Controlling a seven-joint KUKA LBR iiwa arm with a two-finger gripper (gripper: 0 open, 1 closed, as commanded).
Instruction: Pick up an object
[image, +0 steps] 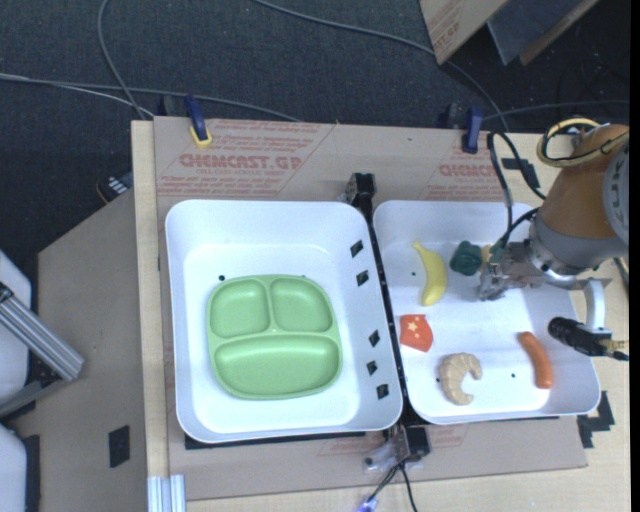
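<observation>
The right bin (560, 400) holds a yellow banana (431, 274), a dark green round piece (465, 259), a red piece (417, 333), a beige croissant (459, 377) and an orange sausage (536, 359). My gripper (492, 283) reaches in from the right and hangs low over the bin floor, just right of the green piece and the banana. Nothing shows between its fingers.
The left bin (190, 300) carries a light green divided plate (273, 334). A black divider with clips (372, 300) runs between the bins. Cables (510, 160) trail over the bench behind the right bin. The arm's orange band (585, 195) stands over the right bin's far corner.
</observation>
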